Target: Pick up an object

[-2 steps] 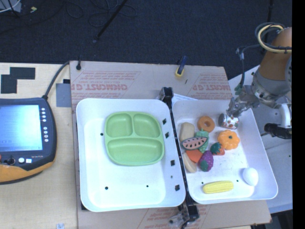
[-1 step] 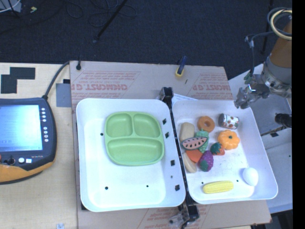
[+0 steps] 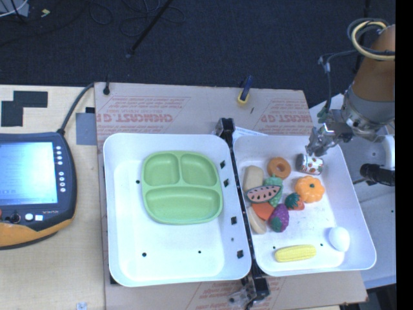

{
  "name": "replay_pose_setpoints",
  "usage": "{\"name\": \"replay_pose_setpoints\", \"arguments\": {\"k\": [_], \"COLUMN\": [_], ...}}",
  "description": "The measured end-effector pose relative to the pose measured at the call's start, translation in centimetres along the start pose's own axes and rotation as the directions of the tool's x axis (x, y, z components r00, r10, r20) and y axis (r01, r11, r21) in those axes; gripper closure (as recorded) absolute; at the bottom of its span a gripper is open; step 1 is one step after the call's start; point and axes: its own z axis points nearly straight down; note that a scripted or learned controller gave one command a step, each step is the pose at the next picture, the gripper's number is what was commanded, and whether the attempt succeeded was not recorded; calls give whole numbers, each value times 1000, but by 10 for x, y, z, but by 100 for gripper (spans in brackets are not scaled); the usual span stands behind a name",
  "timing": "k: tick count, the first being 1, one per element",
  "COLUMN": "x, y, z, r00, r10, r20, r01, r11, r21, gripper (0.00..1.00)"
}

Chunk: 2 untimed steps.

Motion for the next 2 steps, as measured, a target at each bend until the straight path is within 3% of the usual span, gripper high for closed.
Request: {"name": "replay_pose_setpoints", "arguments": {"k": [2], "x": [90], "y": [-60], "z": [-1], "r00": [1000], "r10": [0], "r20": [-2], "r01": [0], "r11": [1000], "r21": [3], "gripper": [100]}}
